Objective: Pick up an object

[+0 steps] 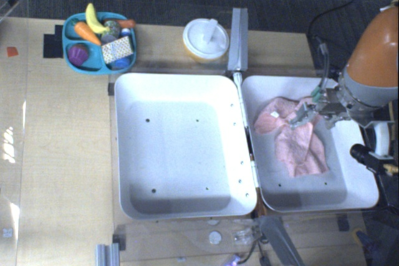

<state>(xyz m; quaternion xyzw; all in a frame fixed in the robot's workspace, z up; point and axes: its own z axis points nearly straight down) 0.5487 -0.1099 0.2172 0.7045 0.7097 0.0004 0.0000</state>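
A pink cloth [300, 147] lies crumpled in the right bin [355, 193], spread from the bin's upper left toward its middle. My gripper [307, 115] reaches in from the right and sits on the cloth's upper middle. The cloth's folds gather toward the fingertips, and the fabric is pinched between them. The gripper is shut on the cloth. The part of the cloth under the gripper is hidden.
The left bin [181, 143] stands beside the right one, with a metal divider bar [237, 40] behind the seam. A white lidded bowl [206, 39] and a blue tray of toy food [98, 42] sit at the back of the bench.
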